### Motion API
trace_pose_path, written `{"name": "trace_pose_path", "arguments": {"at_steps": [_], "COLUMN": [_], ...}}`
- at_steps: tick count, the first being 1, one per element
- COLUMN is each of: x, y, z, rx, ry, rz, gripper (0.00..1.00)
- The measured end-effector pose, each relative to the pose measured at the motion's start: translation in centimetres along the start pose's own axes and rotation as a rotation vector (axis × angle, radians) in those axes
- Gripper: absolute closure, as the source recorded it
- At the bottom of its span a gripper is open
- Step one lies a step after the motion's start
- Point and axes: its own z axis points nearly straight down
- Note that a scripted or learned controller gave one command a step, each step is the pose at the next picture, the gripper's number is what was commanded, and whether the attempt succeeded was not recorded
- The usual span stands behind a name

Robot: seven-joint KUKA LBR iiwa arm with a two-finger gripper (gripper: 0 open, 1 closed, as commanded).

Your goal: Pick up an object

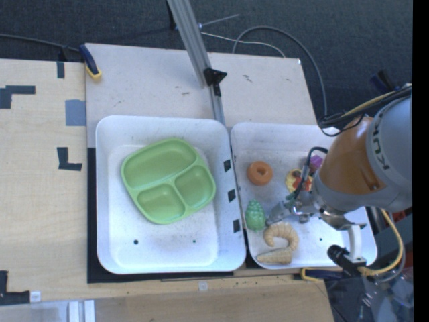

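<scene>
The left bin (107, 180), a shallow white plastic tray with rounded corners, holds a smooth green divided plate (169, 180) with three compartments. The right bin (268, 134) holds an orange ring-shaped doughnut toy (260, 173), a bumpy green fruit-like piece (255, 215), a curved tan croissant-like toy (281, 241) and a small yellow-and-red object (294, 179). The metal gripper (280, 213) hangs low between the green piece and the croissant toy, whether open or closed I cannot tell.

Orange ring (260, 173), green lumpy toy (254, 215), tan curved piece (281, 242) — right bin (268, 134), lying apart
</scene>
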Motion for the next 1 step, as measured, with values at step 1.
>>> {"name": "trace_pose_path", "arguments": {"at_steps": [1], "x": [0.10], "y": [0.07], "z": [-1.23], "rx": [-0.001], "ry": [0.003], "rz": [-0.002], "gripper": [1.00]}}
